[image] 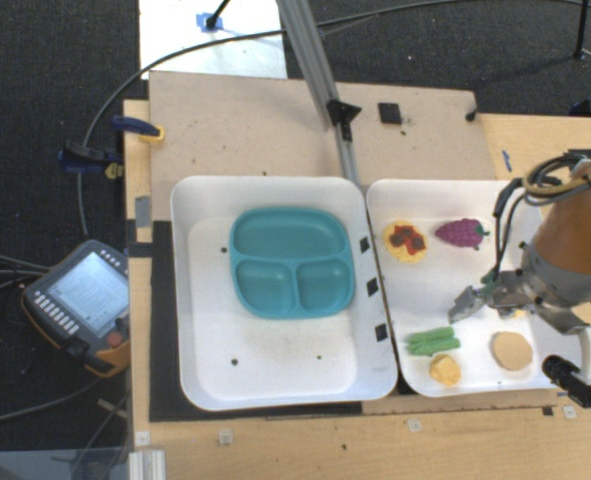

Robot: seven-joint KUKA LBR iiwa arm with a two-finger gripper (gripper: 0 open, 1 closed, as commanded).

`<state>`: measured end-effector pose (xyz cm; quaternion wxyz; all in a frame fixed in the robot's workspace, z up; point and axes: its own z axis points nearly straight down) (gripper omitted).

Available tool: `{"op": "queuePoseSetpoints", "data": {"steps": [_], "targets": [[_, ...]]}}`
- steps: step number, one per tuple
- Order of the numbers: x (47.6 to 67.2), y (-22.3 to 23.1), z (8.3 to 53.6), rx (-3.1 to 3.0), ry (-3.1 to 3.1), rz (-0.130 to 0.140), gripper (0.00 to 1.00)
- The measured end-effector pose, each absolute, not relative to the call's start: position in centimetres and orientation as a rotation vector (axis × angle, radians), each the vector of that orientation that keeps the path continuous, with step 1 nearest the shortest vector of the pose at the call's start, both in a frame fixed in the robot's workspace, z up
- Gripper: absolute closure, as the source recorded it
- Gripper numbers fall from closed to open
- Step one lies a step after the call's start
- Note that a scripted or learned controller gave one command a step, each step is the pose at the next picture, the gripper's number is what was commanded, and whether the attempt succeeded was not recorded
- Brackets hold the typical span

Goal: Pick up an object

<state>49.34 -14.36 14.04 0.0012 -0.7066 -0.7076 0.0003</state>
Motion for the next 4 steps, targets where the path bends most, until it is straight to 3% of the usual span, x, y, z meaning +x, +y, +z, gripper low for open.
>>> {"op": "queuePoseSetpoints", "data": {"steps": [1, 2, 3, 4], "targets": [[49.5, -14.4, 15.3, -2.221, -2.225, -0.003, 1.0], [49.3, -14.2, 21.7, -2.221, -2.231, -0.006, 1.0], [49.4, -14.2, 20.3, -2.22, -2.225, -0.001, 1.0], [51.1, -9.5, 20.9, -2.212, -2.233, -0.004, 1.0]]}}
